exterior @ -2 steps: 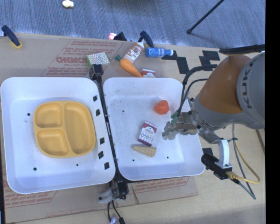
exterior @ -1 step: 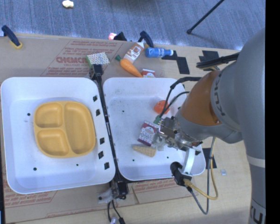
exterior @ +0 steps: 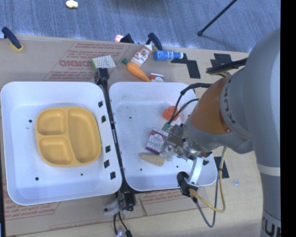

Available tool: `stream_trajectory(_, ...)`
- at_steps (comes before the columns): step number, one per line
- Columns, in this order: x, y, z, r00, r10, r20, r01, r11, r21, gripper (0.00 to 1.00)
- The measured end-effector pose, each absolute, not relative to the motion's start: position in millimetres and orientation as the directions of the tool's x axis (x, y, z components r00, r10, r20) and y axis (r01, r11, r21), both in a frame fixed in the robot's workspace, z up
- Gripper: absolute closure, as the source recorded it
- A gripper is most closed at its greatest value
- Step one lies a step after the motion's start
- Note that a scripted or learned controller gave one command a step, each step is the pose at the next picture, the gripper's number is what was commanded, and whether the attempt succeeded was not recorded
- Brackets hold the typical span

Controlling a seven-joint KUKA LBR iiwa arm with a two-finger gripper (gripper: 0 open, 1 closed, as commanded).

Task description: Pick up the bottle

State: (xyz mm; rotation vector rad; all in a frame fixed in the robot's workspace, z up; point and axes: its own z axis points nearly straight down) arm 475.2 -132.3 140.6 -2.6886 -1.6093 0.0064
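Arm was down in the right bin (exterior: 138, 90), gripper (exterior: 173, 144) low over the clutter near the middle-right of the floor, just beside a small purple-and-white packet (exterior: 156, 140) and a tan cone-shaped piece (exterior: 153, 159). Couldn't tell the jaw state — the wrist body covered them from this angle. An orange item (exterior: 169, 113) sat partly behind the cables just above the gripper. No bottle lay in either bin as far as I could see; the best candidates stood outside on the cardboard bench top behind the right bin — a blue bottle (exterior: 166, 56) lying on its side, and a white bottle with an orange cap (exterior: 139, 56) next to a carrot (exterior: 137, 71). Left bin (exterior: 19, 98) held a yellow divided plate (exterior: 68, 136). My read: the gripper was parked well apart from the target, so the step needs a lift clear of the bin wall, then a re-approach over the back edge. For the blue bottle, align the jaws across its short axis, centre on the body rather than the cap, and descend straight so it doesn't roll.
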Motion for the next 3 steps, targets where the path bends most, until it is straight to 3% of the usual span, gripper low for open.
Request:
stream_trajectory(1,475.8,-176.3,145.1,0.511,0.859,0.001,0.859,-0.511,-0.004,1.0)
stream_trajectory(2,476.0,-194.9,198.1,0.743,0.669,-0.001,0.669,-0.743,-0.004,1.0)
stream_trajectory(3,476.0,-160.3,190.4,0.812,0.583,-0.001,0.583,-0.812,-0.007,1.0)
